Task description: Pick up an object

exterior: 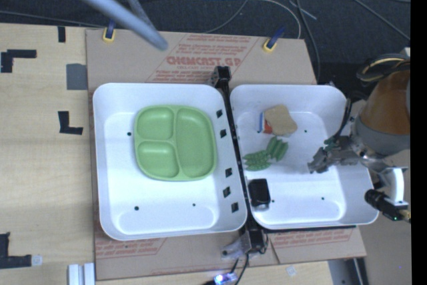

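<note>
1. Sitting in the left bin point(110, 210) is a green divided plate point(176, 142), lying flat near the middle, well apart from everything the arm is likely reaching for.
2. Running between the two bins is a dark clamped seam point(229, 143), which appears to be keeping them side by side on the tabletop point(40, 163).
3. Lying in the right bin point(333, 210) are the candidates for picking: a tan, bread-like piece point(283, 119) toward the far wall with something red and blue just beside its left edge, a green leafy or pod-like item point(267, 153) just below it, and a small black block point(259, 191) close to the seam on the near side.
4. Spreading these things loosely over the left half of that bin is leaving each one apart from its neighbours, which I judge is giving the claw room to come down on one alone.
5. Hovering over the right part of the right bin is the claw point(323, 162), reaching in from the right edge and pointing leftward, well short of the green item.
6. Showing nothing between its tips, the claw is gripping no object; whether it is spread or closed I cannot tell at this size.
</note>
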`<move>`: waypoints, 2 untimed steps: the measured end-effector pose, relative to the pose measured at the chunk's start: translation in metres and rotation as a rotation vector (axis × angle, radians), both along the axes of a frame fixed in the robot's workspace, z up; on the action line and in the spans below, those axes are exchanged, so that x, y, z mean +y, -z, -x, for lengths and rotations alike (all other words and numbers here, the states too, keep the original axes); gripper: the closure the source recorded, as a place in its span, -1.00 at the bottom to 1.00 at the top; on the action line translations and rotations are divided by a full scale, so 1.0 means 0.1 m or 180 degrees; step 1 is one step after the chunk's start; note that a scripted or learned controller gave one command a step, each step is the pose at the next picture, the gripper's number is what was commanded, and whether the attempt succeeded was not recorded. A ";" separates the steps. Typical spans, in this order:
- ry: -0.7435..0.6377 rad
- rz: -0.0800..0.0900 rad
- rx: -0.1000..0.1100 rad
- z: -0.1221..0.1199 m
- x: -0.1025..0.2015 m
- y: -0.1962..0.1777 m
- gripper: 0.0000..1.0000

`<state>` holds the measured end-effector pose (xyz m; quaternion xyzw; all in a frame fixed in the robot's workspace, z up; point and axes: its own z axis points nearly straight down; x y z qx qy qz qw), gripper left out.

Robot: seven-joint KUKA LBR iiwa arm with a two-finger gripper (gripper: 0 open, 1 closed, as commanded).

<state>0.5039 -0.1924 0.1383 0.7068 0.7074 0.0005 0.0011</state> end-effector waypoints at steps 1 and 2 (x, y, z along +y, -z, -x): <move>-0.0002 0.0003 -0.0005 -0.07 -0.01 -0.44 1.00; 0.0001 0.0003 0.0000 -0.09 -0.10 -0.91 1.00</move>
